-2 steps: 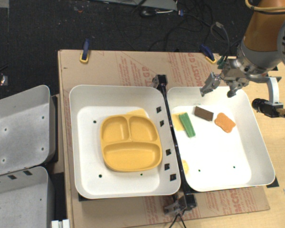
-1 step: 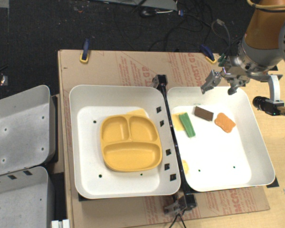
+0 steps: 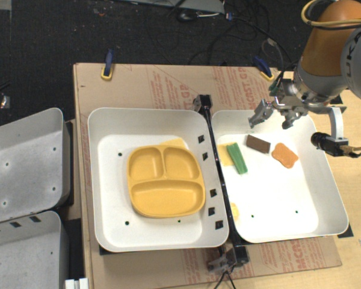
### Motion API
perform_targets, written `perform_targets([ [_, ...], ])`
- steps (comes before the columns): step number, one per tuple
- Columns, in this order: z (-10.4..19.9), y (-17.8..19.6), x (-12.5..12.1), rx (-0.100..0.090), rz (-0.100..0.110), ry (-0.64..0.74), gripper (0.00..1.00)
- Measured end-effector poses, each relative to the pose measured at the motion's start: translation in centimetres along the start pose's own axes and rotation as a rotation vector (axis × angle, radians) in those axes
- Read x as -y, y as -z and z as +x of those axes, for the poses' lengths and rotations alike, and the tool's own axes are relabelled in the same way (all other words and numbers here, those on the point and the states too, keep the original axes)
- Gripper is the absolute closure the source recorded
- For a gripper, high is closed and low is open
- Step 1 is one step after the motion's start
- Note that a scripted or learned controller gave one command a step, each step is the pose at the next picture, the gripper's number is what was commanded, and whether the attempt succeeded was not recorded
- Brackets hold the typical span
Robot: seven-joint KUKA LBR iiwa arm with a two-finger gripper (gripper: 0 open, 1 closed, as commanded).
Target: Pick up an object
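Observation:
My gripper hangs over the back edge of the right bin, its two fingers spread apart with nothing between them. Just below it a small brown block lies in the bin. An orange piece rests to the block's right. A green bar lies to the left, near the bin's left wall. A small yellow piece sits by the divider lower down.
The left bin holds a yellow divided plate. Black clips run along the divider between the bins. A grey tray stands off the bench to the left. Cables lie behind the board.

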State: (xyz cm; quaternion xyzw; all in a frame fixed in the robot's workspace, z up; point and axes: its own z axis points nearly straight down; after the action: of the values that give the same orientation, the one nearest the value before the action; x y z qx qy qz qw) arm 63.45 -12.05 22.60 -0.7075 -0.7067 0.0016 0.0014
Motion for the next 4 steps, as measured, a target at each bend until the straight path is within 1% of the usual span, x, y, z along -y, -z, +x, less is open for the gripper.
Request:
perform_targets([
  [1,-0.5,-6.2,-0.4,0.0,0.001,0.0,0.0],
  [2,-1.1,-11.0,0.2,0.0,0.0,-0.001,0.0],
  [3,-1.1,-9.6,0.0,0.001,-0.006,0.0,1.0],
  [4,-1.0,-3.2,0.2,0.001,-0.011,0.003,1.0],
])
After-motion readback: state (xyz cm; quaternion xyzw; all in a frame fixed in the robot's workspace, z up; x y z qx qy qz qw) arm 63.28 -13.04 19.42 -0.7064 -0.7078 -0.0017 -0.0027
